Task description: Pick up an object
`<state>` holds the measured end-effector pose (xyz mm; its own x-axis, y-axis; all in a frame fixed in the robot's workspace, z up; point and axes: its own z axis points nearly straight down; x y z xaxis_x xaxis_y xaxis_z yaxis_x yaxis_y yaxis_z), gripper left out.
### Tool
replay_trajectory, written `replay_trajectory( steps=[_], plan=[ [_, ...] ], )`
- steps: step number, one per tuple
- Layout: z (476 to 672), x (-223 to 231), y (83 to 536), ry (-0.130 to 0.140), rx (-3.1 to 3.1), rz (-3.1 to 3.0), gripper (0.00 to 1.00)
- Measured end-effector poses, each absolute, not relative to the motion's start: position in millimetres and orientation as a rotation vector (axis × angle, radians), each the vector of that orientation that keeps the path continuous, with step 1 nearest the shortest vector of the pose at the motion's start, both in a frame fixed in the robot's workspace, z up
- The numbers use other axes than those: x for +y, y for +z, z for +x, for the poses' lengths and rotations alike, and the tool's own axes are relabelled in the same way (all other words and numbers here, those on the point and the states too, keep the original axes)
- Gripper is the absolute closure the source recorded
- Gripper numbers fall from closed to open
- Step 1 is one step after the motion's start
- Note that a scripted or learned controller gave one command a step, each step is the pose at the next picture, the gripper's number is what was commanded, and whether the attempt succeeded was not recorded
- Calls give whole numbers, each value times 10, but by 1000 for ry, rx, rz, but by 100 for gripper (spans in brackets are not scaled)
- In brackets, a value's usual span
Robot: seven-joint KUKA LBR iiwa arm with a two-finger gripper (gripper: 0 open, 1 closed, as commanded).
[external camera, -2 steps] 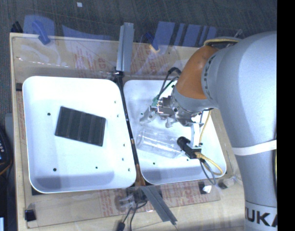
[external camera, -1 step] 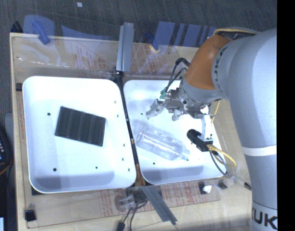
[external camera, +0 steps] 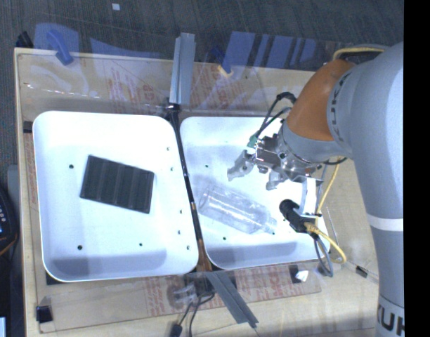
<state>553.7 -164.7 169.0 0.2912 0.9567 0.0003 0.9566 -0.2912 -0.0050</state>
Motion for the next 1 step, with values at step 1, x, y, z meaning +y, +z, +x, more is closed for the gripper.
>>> replay_trajectory(
  steps=[1],
  plan=[
    [5149,-1878,2006,6,-1745,-2606,0]
  ],
)
